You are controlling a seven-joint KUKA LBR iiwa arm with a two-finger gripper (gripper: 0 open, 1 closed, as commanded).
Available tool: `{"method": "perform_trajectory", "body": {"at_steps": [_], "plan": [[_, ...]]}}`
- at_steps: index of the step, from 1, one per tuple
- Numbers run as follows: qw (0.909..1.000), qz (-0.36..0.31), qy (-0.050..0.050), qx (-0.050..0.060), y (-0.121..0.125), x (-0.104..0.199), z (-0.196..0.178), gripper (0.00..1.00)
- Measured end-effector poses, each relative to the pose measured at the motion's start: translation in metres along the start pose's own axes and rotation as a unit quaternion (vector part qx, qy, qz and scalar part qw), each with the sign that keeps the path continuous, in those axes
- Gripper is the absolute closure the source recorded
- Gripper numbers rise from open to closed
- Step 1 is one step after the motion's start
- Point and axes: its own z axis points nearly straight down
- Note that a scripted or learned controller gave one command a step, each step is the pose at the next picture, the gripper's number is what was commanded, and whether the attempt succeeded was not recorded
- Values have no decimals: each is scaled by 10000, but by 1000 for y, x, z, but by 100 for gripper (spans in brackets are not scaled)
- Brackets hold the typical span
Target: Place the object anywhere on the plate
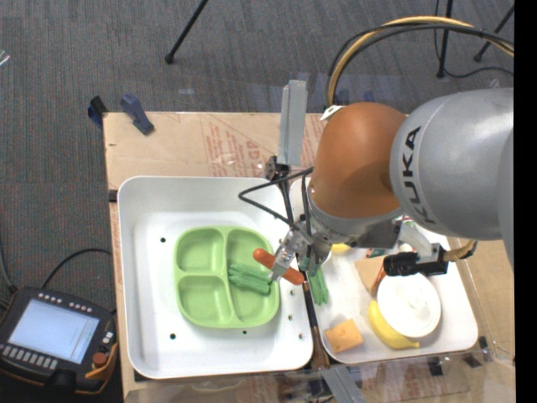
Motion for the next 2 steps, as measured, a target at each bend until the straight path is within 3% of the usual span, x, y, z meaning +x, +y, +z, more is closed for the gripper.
{"method": "perform_trajectory", "body": {"at_steps": [1,2], "plan": [[9993,364,14,21,75,24,57,100],[9993,368,-9,1,75,23,54,0]]}}
